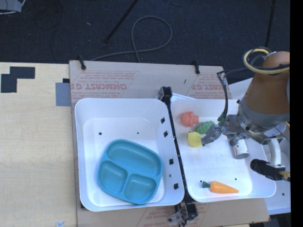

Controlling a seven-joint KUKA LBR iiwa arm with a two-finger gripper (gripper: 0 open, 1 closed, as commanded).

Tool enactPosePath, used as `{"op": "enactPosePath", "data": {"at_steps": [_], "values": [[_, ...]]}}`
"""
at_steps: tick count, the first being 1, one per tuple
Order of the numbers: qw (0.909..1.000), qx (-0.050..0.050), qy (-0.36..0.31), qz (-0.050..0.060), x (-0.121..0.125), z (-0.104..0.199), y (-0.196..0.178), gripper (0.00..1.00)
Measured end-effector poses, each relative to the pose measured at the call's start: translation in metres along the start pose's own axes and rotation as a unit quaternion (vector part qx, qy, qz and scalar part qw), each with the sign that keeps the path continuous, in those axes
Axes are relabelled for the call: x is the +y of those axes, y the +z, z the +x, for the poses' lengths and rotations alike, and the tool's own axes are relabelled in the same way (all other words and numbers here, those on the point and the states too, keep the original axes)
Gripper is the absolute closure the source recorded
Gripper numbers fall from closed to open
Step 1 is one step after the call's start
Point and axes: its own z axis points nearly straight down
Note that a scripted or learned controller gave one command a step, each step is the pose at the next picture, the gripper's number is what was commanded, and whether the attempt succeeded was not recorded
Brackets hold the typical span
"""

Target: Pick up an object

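Bench: brown cardboard sheet under two shallow white bins, dark carpet with cables behind. Left white bin holds blue plastic divided tray. Right white bin holds pink soft toy, green leafy toy, yellow lemon-shaped toy, orange plastic carrot near front wall. Gripper beside lemon, touching or not unclear. Fingers small, dark; opening cannot be judged.

Blue divided plate; orange carrot; yellow lemon; pink toy; white bins.
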Motion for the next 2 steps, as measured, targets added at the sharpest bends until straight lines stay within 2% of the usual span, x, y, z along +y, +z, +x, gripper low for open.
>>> {"op": "enactPosePath", "data": {"at_steps": [1,2], "values": [[1.0000,-0.001,-0.001,-0.005,0.002,0.000,-0.005,0.00],[1.0000,0.000,0.000,-0.001,-0.008,0.004,0.048,0.00]]}}
